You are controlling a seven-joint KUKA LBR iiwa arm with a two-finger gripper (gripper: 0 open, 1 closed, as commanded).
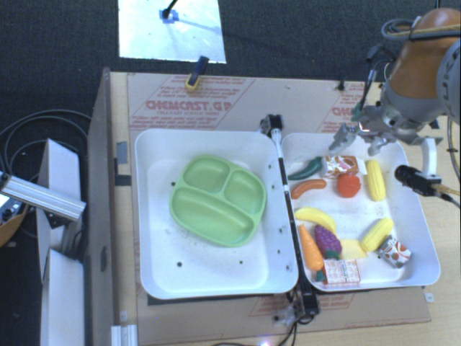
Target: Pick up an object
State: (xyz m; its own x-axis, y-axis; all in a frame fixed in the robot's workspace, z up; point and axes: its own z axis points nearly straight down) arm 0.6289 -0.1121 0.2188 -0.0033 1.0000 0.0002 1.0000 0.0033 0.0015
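My gripper (pixel 358 143) hangs over the far edge of the right bin (pixel 421 229), with its fingers spread and nothing between them. Just below it lie a small red and white box (pixel 341 166), a red tomato (pixel 348 185) and an ear of corn (pixel 374 179). A green pepper (pixel 308 169) and a sausage (pixel 308 188) lie to the left of these. Nearer the front are a banana (pixel 315 218), a carrot (pixel 310 248), purple grapes (pixel 327 241), a second corn (pixel 377 233), a small carton (pixel 395 251) and a flat box (pixel 341 270).
The left bin (pixel 158 265) holds a green divided plate (pixel 218 200). A black divider (pixel 284 193) runs between the two bins. A black sensor on the arm (pixel 414 179) juts over the right bin's right side. Cables lie at the far left.
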